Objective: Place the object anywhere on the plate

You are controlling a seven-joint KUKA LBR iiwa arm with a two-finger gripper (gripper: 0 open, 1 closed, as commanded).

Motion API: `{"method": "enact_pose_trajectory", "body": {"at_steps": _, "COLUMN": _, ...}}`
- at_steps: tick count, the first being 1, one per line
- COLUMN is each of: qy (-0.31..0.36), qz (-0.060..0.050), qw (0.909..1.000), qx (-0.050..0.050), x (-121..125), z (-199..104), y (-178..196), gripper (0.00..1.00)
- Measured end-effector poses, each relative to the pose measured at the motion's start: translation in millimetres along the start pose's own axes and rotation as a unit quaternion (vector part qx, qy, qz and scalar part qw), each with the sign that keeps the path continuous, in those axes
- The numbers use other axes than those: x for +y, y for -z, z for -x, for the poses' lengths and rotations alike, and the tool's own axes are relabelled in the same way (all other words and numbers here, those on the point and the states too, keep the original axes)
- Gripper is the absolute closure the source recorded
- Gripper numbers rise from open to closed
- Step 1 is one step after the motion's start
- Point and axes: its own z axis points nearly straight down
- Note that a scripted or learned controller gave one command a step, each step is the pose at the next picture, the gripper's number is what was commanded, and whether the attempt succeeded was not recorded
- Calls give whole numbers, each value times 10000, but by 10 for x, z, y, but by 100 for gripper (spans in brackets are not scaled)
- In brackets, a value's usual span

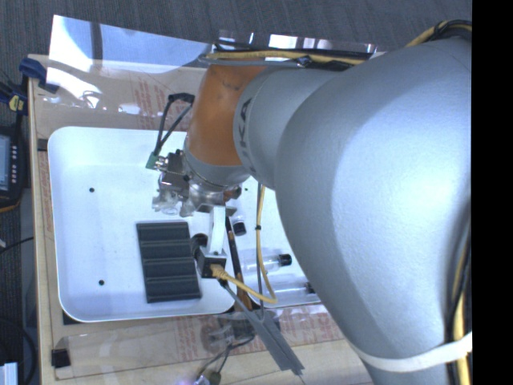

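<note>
A dark grey ribbed rectangular slab [168, 261] lies flat in the left white bin [88, 239], near its front edge. My gripper [172, 195] hangs just above and behind the slab's far end, low over the bin floor. Its metal end is small and partly hidden under the orange wrist band [220, 123]. I cannot make out anything held in it. The arm's big grey body [369, 199] hides the whole right side of the bench.
The left bin's floor to the left of the slab is bare white with a few small dark dots. A small clear tube-like piece [276, 261] lies by the bin's right rim, half under the arm. Black devices sit off the bench's left edge [12, 163].
</note>
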Motion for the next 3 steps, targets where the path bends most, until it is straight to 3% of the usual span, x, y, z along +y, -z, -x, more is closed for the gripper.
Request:
{"method": "enact_pose_trajectory", "body": {"at_steps": 1, "qy": -633, "qz": 5, "qw": 9980, "qx": -3, "x": -427, "z": -37, "y": -596, "gripper": 100}}
{"method": "enact_pose_trajectory", "body": {"at_steps": 2, "qy": -3090, "qz": 15, "qw": 9510, "qx": 28, "x": -220, "z": -293, "y": -955, "gripper": 100}}
{"method": "enact_pose_trajectory", "body": {"at_steps": 3, "qy": -923, "qz": 23, "qw": 9957, "qx": 12, "x": -253, "z": 706, "y": 11, "gripper": 100}}
